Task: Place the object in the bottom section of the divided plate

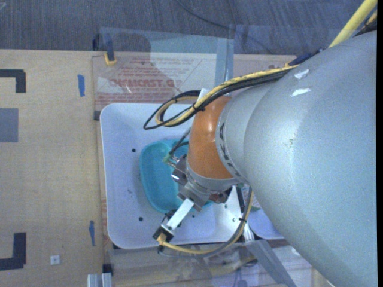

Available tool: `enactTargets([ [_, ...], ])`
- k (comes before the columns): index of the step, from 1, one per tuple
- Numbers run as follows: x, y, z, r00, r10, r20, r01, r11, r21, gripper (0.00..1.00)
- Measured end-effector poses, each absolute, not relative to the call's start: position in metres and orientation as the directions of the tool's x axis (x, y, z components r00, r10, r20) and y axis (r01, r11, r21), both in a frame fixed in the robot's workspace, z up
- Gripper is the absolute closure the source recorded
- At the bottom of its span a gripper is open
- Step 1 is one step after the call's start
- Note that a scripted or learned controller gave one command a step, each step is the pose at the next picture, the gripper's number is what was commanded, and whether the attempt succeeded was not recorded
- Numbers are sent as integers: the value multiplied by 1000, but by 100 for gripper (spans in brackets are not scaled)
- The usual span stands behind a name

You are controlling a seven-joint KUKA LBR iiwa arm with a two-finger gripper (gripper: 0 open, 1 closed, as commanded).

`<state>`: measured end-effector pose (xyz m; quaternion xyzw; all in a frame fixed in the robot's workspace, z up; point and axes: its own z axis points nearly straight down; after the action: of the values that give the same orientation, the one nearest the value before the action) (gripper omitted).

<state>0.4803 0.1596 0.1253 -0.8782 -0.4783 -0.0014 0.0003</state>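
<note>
A sheet with red print (145,80) lay on the table (48,178) above the white bin (119,160), under clear plastic. Its large red lettering was too blurred and faint to read. No other text was legible.
</note>
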Motion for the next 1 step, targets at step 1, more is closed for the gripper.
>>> enactTargets([
  [1,479,172,227,815,579,-2,579,-815,-2,100],
])
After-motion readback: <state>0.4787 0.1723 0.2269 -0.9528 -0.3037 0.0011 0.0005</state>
